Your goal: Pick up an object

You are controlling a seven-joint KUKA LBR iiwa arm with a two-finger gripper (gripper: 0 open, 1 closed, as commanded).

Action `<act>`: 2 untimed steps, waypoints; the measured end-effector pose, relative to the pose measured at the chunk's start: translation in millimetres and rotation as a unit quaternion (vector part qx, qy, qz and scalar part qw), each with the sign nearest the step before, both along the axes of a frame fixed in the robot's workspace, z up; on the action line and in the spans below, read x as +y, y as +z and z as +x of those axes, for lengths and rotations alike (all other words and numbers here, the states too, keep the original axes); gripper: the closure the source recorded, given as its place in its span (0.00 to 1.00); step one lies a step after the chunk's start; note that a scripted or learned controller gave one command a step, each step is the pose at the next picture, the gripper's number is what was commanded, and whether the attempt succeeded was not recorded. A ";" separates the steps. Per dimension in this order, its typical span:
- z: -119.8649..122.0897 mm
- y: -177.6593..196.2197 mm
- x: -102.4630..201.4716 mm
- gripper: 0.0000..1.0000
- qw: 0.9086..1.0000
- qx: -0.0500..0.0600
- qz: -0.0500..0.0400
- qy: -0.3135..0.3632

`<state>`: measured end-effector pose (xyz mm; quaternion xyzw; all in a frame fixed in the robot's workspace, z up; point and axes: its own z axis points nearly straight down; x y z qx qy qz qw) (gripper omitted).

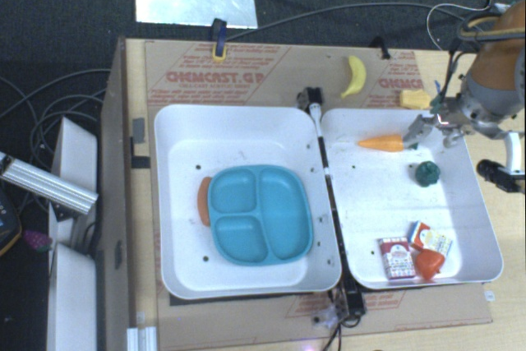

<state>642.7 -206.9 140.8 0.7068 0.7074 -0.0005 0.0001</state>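
Here the claw hovers beside the carrot, its grip state too blurred to tell.

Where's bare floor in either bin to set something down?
Right bin: open floor in the middle and left, between the carrot above and the small boxes below; the green ball crowds the right side. Left bin: the blue tray takes the centre, leaving a strip above it.

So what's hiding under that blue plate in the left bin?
An orange thing pokes out from under the blue plate's left edge, lying on the left bin floor. Just a thin strip is visible; the plate covers the rest, so what it is stays unclear.
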 end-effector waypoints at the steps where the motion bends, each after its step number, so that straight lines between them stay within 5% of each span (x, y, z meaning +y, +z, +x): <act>1: -23.1 -56.4 0.5 0.00 1.000 -0.001 0.000 0.000; 2: -32.9 -56.0 2.4 0.00 1.000 -0.001 0.000 0.000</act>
